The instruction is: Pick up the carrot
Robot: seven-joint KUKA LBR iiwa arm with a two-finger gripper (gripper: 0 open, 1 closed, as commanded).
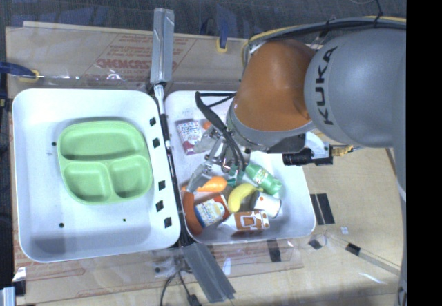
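While the carrot (pixel 212 185) lies among the toy groceries near the front edge of the right bin (pixel 304 211), just beside a yellow banana (pixel 241 195), the end effector (pixel 210 168) hangs right over it, so the reach looks done and the grasp itself is in hand. Whether its fingers are apart or together I cannot tell. The next move calls for closing squarely on the carrot, clear of the banana, before lifting.

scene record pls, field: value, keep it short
arm: reaches in from the right, over the right bin
gripper: low in the right bin, just above the carrot
carrot: orange, lying among the clutter at the right bin's left side
near carrot: banana, green bottle, jar
left bin: holds a green divided tray
task state: carrot not seen lifted
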